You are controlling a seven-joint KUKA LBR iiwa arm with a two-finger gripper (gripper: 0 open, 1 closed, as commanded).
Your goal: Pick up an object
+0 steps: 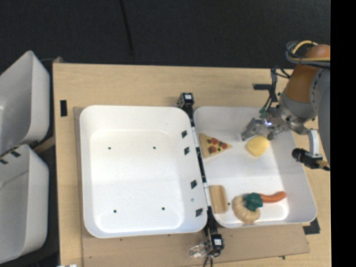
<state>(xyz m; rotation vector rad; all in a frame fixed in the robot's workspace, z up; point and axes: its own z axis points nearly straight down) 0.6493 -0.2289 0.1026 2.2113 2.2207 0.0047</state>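
Claw: the gripper hangs low over the right bin, fingers spread apart, holding nothing.
Nearest thing: a yellow lump, perhaps a toy lemon, lies just beside the fingertips in the bin's upper half.
Handling: it looks light, rounded, smooth, likely hard plastic, so it may roll or squirt out.
Hold: across its widest middle, fingers on either side.
Others: pizza slice, bread piece, carrot.
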